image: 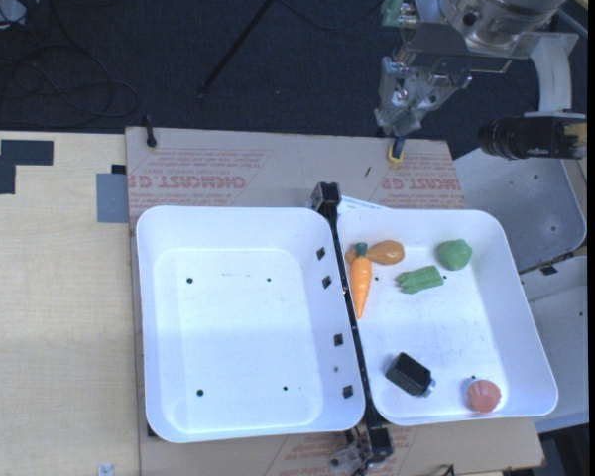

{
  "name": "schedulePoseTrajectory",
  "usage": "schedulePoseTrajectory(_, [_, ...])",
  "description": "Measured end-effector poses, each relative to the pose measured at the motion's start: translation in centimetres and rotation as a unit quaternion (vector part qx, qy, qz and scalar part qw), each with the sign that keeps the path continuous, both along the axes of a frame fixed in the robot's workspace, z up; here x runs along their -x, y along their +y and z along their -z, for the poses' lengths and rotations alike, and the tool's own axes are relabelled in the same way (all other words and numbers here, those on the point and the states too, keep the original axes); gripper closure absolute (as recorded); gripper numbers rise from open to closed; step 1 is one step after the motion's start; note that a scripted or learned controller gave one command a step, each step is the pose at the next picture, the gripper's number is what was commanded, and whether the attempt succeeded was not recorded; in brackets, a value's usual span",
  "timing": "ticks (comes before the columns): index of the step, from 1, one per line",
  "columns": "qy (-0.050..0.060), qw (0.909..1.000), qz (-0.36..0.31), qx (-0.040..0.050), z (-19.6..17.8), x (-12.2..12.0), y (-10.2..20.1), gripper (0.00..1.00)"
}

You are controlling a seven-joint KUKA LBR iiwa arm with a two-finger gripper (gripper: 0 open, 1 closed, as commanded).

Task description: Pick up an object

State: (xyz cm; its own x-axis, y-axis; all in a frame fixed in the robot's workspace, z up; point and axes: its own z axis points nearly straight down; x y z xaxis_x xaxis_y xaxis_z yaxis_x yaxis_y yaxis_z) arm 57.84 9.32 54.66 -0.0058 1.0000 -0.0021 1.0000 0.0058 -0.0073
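Observation:
The right bin (521, 315) holds several objects: an orange carrot (360, 284) along its left wall, an orange-yellow piece (387, 253) beside it, a long green piece (419, 280), a round green piece (454, 254), a black block (410, 374) and a pinkish-red ball (483, 395) near the front. My gripper (405, 112) hangs high beyond the back edge of that bin, over the dark floor, well apart from every object. Nothing shows in its grasp.
The left bin (159, 266) lies beside the right one, parted by a black divider with clips (339, 286). Both rest on a cardboard sheet (228, 172). A small yellow clamp (396, 151) sits at the sheet's back edge below the gripper. The arm's grey body (516, 13) fills the upper right.

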Motion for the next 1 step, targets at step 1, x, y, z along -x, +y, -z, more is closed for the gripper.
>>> schedulePoseTrajectory(1, [-0.002, 1.0, 0.001, -0.0008, 1.04, -3.31, 6.7, 1.0])
